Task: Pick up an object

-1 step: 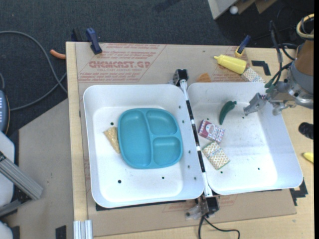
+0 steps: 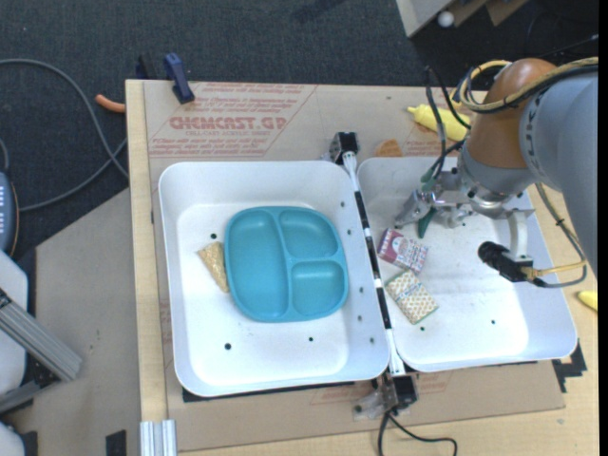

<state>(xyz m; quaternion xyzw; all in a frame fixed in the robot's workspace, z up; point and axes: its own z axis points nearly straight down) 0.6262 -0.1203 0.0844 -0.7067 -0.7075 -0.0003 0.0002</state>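
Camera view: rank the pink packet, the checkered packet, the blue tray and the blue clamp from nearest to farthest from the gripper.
Measured from the gripper, in the right bin's upper part:
1. Pink packet, just below-left of it, same bin.
2. Checkered packet, lower, near the divider.
3. Blue tray, in the left bin.
4. Blue clamp, at the board's far upper-left corner.

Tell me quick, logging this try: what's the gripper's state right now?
Gripper: over the right bin, open or shut cannot be told; nothing seen between it.
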